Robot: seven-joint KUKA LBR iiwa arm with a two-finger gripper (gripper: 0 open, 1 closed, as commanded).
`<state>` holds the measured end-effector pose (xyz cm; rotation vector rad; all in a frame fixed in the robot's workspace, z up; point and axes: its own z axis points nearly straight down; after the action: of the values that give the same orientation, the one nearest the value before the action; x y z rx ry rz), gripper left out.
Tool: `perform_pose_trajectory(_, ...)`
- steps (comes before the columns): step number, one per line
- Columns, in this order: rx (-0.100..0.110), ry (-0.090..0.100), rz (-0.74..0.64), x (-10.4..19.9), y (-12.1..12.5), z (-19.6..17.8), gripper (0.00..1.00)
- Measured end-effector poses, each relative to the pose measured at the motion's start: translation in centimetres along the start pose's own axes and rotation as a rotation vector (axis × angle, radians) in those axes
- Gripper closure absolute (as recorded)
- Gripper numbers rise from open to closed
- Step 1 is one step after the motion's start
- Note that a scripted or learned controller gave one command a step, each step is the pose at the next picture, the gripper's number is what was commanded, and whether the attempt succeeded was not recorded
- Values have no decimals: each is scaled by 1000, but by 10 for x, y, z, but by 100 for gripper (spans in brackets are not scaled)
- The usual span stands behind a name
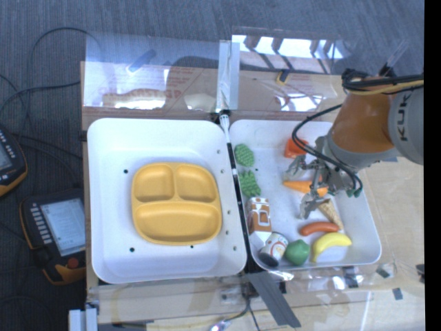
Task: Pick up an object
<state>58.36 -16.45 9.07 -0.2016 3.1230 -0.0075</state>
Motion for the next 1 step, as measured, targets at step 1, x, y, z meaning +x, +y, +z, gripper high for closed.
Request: perform_pose_trajectory(1, -1, -4, -21, -9, 47, -1, 0)
